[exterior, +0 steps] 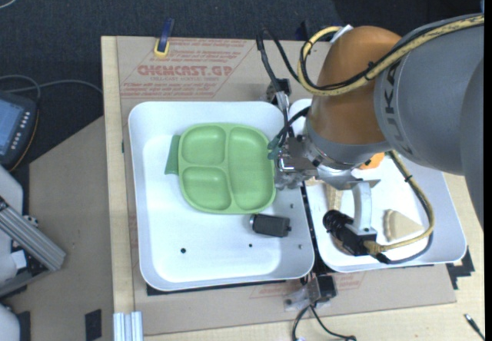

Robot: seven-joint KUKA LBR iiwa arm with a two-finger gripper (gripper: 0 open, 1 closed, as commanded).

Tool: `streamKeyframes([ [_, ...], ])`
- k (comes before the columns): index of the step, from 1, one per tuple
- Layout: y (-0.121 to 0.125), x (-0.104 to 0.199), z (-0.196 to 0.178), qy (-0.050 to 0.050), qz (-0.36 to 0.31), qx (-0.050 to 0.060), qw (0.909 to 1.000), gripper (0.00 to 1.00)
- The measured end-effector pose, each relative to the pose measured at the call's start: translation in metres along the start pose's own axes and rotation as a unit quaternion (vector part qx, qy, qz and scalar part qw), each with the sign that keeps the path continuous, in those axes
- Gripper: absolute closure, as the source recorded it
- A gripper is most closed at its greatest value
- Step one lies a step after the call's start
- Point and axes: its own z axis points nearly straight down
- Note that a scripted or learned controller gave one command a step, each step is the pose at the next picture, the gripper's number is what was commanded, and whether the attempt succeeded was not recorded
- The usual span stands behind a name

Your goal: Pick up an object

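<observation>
From the overhead camera, two shallow white bins are seen side by side on a cardboard-covered bench (115, 178) that carries red printed lettering near its far edge. A small blue and yellow clip (163, 40) is fixed at that far edge.

Much of the right bin (453, 243) is covered by the grey arm (430, 94) and its orange band (350, 86), which reach in from the right. Yellow and black cables (323, 48) are looped around the wrist. A pale tan wedge (400, 224) is seen lying in the right bin, beside a black cable end with a yellow lead. A small patch of orange shows just under the arm; what it belongs to cannot be told.

The gripper (286, 157) is placed low over the ridge between the two bins, at the right edge of the green plate. Its fingertips are hidden by the wrist and cables, so how wide it stands, and whether anything is held, cannot be told.

In the left bin (146, 201), a light green plate (225, 168) with three compartments lies flat near the middle, with a darker green tab at its left side. A small dark grey block (270, 225) lies just in front of the plate, close to the bin's right wall. Two tiny dark specks are seen on the bin floor.
</observation>
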Motion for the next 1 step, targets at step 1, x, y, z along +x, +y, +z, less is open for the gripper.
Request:
streamKeyframes([
  [1,-0.0149,0.0133,0.0094,0.000,0.002,0.003,1.0000,1.00],
])
